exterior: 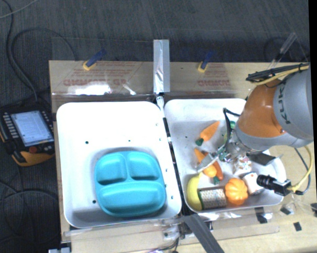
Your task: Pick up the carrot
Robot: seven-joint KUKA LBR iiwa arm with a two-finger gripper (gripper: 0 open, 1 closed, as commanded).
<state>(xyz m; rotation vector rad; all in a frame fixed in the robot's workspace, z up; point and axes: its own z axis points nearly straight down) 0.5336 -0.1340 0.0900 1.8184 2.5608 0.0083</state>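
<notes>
An orange carrot [210, 130] with a green top lies tilted in the upper middle of the right bin [184, 114]. A second, smaller orange carrot-like piece [211, 167] lies just below it, beside a yellow fruit [193, 189]. My gripper [227, 152] hangs low over the bin's middle, just right of both orange pieces, under the grey wrist and its orange band [259, 119]. The gripper's tip is a cluttered blur against the toys beneath it.
A small orange pumpkin [236, 191], a grey cylindrical can [211, 197] and a white block [251, 181] crowd the right bin's front. The left bin [76, 153] holds a blue divided tray [130, 183]. A tablet [28, 129] lies on the floor at left.
</notes>
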